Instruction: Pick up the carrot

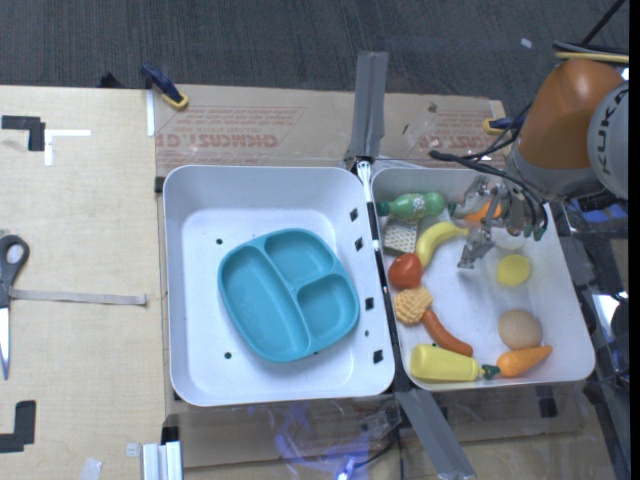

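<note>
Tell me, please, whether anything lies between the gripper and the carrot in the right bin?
Yes. The gripper hangs near the bin's upper part, the carrot lies at its lower right corner, and the yellow ball and beige egg sit between them.

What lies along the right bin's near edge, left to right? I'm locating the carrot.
Yellow corn → carrot, with the beige egg just behind it. The gripper hangs farther back.

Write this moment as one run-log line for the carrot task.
task: pick up carrot | carrot: right bin's near corner, untouched | end effector: above bin's far side, beside banana | status: not grasped
</note>
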You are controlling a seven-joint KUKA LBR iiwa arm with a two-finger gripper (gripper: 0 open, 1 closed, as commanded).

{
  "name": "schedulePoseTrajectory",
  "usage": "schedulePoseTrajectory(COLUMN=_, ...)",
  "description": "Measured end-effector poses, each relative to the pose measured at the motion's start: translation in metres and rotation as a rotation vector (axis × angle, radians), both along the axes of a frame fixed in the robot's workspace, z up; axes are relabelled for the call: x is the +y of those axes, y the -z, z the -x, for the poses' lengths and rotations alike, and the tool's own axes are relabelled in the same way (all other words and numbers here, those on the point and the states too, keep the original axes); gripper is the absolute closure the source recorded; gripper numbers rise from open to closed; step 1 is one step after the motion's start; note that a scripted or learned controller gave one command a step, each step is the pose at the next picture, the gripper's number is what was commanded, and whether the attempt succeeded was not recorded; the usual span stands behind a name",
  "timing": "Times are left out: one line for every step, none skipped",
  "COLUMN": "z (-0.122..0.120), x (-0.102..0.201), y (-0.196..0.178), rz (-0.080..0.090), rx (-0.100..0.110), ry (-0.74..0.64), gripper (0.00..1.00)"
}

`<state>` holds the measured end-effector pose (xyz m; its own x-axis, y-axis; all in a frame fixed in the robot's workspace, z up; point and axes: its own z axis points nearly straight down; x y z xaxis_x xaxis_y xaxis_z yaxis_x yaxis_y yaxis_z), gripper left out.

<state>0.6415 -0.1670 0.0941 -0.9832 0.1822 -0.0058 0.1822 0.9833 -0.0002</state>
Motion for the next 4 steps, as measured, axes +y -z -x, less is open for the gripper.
schedulePoseTrajectory(z=-0.002, x=0.001, y=-0.011, rz=0.002, rx=-0.006, ry=-0.004, gripper=1.00)
schedulePoseTrajectory(z=-0.002, x=0.001, y=-0.011, rz=0.001, rx=-0.006, ry=-0.003, gripper=0.00)
schedulePoseTrajectory(z=-0.004, x=0.002, y=-0.022, rz=0.003, rx=-0.012, ry=-0.006, gripper=1.00)
schedulePoseTrajectory(z=-0.011, x=0.044, y=-0.063, rz=-0.001, rx=-0.001, ry=0.190, gripper=1.00)
